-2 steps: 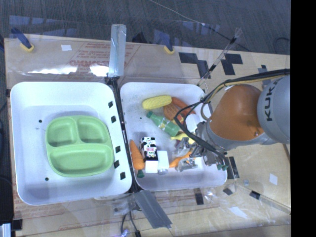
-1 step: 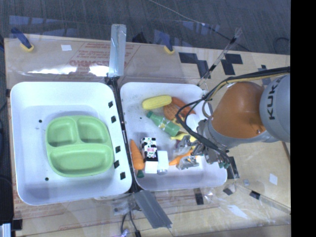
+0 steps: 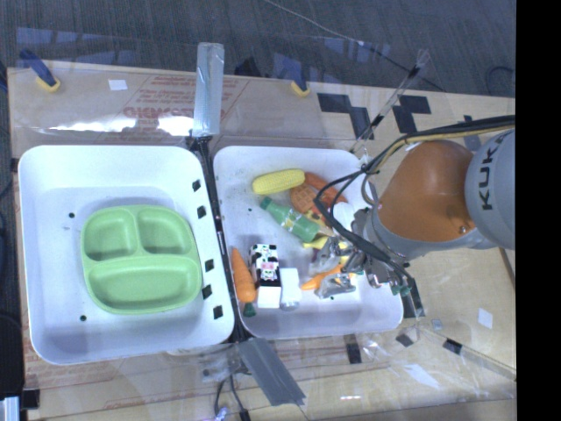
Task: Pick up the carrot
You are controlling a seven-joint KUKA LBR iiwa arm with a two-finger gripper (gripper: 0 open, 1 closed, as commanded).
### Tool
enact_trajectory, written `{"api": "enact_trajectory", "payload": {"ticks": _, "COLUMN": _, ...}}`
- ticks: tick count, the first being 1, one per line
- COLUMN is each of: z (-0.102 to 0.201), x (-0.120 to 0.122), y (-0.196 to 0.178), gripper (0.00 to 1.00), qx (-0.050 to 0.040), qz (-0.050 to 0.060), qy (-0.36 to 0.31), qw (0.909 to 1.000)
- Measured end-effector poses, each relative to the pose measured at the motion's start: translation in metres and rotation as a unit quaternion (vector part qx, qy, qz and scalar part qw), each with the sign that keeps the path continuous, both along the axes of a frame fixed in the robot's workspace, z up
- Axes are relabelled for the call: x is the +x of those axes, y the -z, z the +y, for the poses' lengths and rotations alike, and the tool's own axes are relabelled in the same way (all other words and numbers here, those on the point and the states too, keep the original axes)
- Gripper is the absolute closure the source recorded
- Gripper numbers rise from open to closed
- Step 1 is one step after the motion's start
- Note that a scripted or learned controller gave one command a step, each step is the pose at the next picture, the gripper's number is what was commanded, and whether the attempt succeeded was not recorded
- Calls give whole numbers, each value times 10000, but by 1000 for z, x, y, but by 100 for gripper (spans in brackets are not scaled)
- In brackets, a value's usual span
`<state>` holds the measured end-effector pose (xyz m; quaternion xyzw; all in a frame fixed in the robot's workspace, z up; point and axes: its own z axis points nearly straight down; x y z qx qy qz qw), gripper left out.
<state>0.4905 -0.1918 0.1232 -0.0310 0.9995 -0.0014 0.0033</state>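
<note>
The carrot, orange with a green end, lies along the left wall of the right bin, pointing toward the front. My gripper is low over the right side of that bin, among the clutter there, about a hand's width right of the carrot and apart from it. A small orange piece lies just left of the gripper. The arm's orange band hangs over the bin's right edge.
In the right bin are a yellow corn cob, a green bottle, a cow-patterned carton and a white block beside the carrot. The left bin holds a green divided plate.
</note>
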Motion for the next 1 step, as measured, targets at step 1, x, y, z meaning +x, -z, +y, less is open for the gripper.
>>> {"api": "enact_trajectory", "payload": {"ticks": 1, "z": -18, "x": 17, "y": 31, "gripper": 100, "qx": 7, "qz": 27, "qy": -2175, "qw": 9761}}
